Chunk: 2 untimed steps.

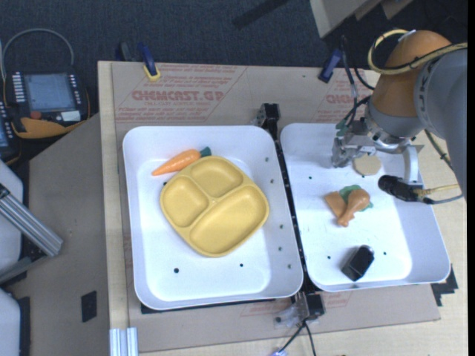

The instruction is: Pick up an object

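Currently gripper (pixel 347 156) over right bin (pixel 319 258), grip state unclear, near drumstick toy (pixel 349 203).

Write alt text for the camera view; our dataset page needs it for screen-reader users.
A grey robot arm reaches from the right over the right white bin, which holds an orange toy drumstick, a small black object and a tan disc. The left white bin holds a yellow divided plate and a toy carrot.

a handheld controller (pixel 46 102) lies left of the bench (pixel 111 199).
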Each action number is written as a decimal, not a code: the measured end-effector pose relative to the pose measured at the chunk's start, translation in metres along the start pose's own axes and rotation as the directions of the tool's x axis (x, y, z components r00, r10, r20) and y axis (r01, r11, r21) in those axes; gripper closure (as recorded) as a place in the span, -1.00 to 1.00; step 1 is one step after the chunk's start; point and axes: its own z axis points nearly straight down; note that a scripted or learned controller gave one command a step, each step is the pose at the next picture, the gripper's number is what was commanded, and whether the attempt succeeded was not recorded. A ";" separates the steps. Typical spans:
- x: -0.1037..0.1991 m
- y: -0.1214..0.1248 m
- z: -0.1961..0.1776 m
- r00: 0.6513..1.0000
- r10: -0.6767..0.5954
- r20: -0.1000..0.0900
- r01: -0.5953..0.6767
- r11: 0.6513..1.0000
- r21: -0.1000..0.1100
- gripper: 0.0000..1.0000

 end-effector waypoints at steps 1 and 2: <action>0.001 0.004 -0.065 1.000 -0.001 0.002 0.001 1.000 -0.006 1.00; -0.004 0.004 -0.110 1.000 0.000 0.002 0.000 1.000 -0.006 1.00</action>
